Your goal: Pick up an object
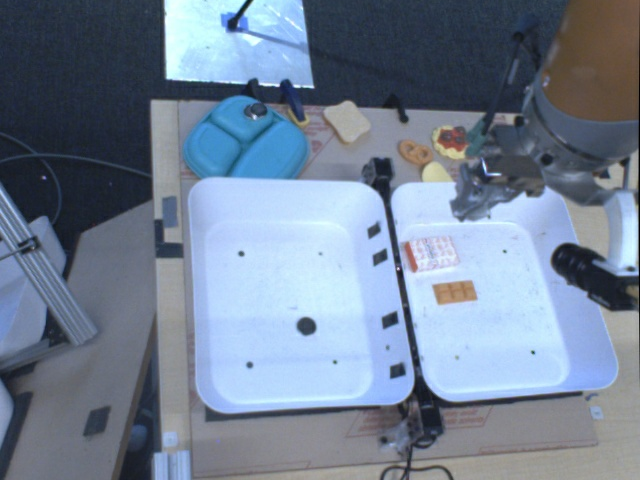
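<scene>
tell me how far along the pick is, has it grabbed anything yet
Nothing looks picked yet. The red-and-white packet and the orange waffle piece both lie flat on the floor of the right bin, and the small dark disc sits in the left bin. The gripper hangs above the right bin's far edge, up and right of the packet. Descent, grasp and lift all remain.

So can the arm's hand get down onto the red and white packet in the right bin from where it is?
Probably yes. The hand hangs over the right bin's back edge, and the red and white packet lies flat just left of it, uncovered; the orange cracker sits apart from it.
</scene>
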`<act>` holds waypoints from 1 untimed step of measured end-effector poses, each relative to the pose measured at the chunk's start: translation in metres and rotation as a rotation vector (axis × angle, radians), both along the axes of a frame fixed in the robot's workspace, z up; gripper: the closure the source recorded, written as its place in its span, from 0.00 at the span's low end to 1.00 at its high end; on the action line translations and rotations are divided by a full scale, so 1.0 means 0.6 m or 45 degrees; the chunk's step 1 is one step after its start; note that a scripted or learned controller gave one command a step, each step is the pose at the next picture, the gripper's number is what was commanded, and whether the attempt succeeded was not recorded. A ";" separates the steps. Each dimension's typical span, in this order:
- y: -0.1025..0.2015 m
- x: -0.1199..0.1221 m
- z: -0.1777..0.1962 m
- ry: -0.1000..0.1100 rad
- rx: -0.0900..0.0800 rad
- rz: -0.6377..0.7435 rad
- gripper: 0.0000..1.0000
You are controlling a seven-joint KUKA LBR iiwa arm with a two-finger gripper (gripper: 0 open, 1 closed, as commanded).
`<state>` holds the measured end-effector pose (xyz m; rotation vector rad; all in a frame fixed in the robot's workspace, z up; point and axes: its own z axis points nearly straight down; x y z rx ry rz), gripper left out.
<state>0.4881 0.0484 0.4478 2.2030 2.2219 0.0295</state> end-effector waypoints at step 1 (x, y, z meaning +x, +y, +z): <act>-0.108 -0.002 0.011 0.021 -0.008 -0.016 1.00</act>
